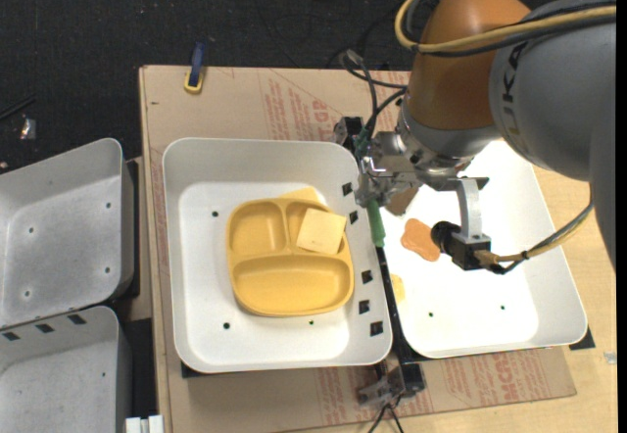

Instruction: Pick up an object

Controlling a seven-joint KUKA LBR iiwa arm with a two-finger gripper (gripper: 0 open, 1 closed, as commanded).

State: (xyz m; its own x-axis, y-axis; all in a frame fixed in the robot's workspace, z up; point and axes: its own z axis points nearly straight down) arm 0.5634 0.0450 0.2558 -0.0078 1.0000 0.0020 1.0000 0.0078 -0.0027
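Arm (pixel 490 78) over right bin (pixel 509 318); jaws' state cannot tell. Orange piece (pixel 420 239) in right bin. Yellow tray (pixel 284 269), pale block (pixel 320 230) in left bin (pixel 196 255).

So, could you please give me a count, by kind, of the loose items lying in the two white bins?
Yellow plastic divided tray: 1, in the left bin
Pale yellow square block: 1, resting on that tray
Small orange flat piece: 1, in the right bin
Total: 3
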